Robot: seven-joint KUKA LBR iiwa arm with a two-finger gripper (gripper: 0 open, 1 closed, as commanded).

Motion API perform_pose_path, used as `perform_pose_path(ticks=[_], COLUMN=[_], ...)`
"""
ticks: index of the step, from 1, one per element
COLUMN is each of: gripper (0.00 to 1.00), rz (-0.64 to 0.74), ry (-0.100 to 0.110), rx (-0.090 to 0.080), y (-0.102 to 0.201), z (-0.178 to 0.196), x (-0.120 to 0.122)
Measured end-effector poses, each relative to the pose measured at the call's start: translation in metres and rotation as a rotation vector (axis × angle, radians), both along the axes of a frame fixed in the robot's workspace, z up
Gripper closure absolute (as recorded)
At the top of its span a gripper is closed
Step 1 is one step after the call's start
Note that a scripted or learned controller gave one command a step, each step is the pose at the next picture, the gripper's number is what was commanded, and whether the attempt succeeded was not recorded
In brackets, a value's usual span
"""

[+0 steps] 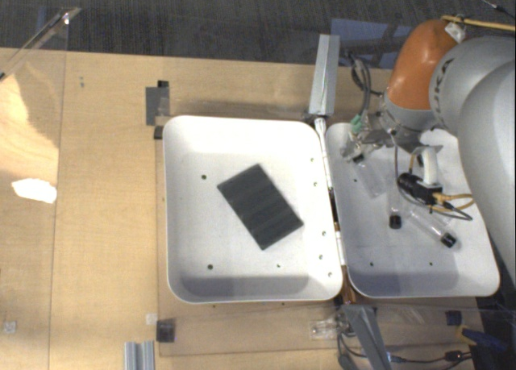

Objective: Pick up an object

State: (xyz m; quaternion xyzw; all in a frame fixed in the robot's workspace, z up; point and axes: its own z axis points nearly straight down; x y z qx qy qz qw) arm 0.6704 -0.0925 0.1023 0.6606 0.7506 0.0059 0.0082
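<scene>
The left bin holds one dark ribbed slab, lying flat at its middle (long axis running from the far-left corner toward the near-right). The gripper hangs over the right bin's far-left corner; how wide it stands cannot be told.

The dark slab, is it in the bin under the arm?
No, the slab lies in the bin at the view's left; the arm is above the other bin.

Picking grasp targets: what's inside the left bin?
One dark flat rectangle lies askew near the middle of the left bin. Anything beneath the rectangle is covered and cannot be seen.
</scene>
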Motion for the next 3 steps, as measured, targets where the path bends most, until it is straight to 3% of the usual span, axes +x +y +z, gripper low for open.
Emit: perform_pose_path(ticks=[1, 3], gripper=[1.0, 1.0], rz=[-0.154, -0.14], ry=[0.011, -0.002], rx=[0.003, 0.001], y=[0.038, 0.041], z=[0.118, 0.141], x=[0.0, 0.003])
